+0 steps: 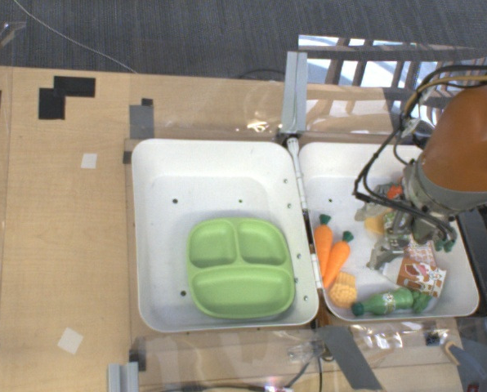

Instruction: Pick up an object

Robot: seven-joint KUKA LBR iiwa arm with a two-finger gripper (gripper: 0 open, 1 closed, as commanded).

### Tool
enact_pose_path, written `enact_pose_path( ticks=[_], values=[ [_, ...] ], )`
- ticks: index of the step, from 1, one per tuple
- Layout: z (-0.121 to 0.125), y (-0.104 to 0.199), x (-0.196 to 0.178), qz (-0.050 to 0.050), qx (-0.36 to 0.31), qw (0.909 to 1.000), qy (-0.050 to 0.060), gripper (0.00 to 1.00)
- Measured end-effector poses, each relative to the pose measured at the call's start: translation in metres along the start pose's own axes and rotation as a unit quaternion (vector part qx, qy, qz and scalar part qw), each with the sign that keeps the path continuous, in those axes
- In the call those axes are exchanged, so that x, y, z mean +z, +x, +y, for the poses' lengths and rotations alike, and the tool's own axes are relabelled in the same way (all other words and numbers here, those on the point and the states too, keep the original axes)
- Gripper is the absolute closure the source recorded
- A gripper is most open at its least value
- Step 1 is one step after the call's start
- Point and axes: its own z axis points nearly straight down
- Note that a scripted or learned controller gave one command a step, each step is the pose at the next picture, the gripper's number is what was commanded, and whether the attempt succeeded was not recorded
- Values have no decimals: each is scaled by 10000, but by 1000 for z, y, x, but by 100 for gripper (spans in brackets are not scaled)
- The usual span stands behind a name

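The grey arm with its orange band (471, 141) hangs over the right-hand shallow white bin (333, 166), and its two-finger gripper (388, 250) sits low in the middle of that bin. From here I cannot tell how wide it stands or whether anything is caught in it.

Everything loose lies in that right bin. Two orange toy carrots (329, 254) lie along its left wall, with a yellow corn cob (342, 286) just below them. A green toy bottle (388, 302) rests along the bin's near edge. A small printed carton (421, 271) lies just right of the gripper.

Left of the right bin, the other white bin (158, 178) holds a light green divided plastic plate (239, 268).
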Motion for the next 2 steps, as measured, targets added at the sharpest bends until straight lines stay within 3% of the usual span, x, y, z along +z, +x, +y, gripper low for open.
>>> enact_pose_path(
  ticks=[1,2],
  values=[
    [1,-53,94,-150,76,9999,17,0],
    [-6,-28,97,-259,884,9957,50,0]
  ],
)
